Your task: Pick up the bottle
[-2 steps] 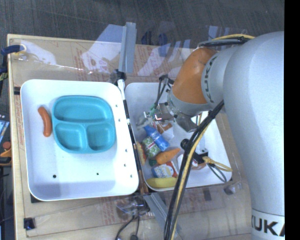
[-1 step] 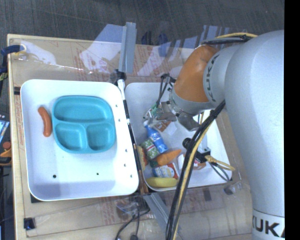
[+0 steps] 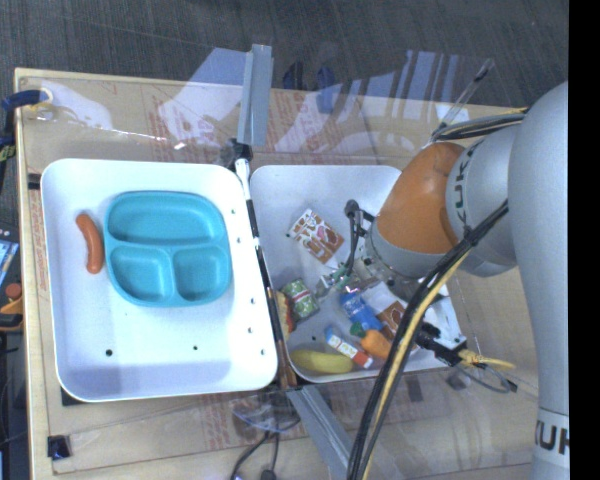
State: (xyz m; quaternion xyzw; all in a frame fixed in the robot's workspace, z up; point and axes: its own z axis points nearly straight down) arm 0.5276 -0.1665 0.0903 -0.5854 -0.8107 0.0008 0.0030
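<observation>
White "KU" lettering on grey arm point(image 3: 555, 268), tool point(image 3: 352, 286) state unclear, above blue bottle point(image 3: 360, 311).

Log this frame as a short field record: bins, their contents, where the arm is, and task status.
left bin: holds a blue divided tray and a sausage lying beside the tray's left edge
right bin: holds a snack packet, a banana, a blue bottle and other small items clustered at the near side
arm: reaches in from the right, wrist low over the right bin's cluster
gripper: hidden under the wrist; state cannot be read
task status: bottle lies in the bin; no grasp visible
</observation>
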